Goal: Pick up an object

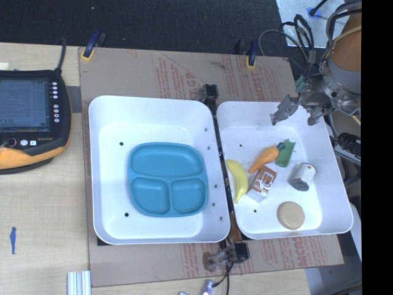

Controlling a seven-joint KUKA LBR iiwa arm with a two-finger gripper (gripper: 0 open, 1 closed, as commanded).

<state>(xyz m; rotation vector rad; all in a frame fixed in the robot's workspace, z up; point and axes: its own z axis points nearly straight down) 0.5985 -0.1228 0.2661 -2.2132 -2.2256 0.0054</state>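
the gripper (299, 111) hangs over the far right corner of the right bin (245, 117), fingers spread apart with nothing between them; the grey arm (344, 60) with its orange band comes in from the right edge above it; down in that bin, the carrot (266, 158) lies at a slant, its green top (285, 152) pointing toward the gripper, well below the fingertips and not touching them; just beside the carrot's tip sits a small brown-and-white packet (263, 184), and the banana (238, 178) curves along the bin's left wall; a grey can (302, 176) lies on its side to the right of the carrot; a round tan disc (291, 215) rests near the front wall; over in the left bin (107, 165), a blue divided plate (167, 179) sits in the middle; a tablet-like pendant (31, 118) with an orange rim lies on the bench at the far left
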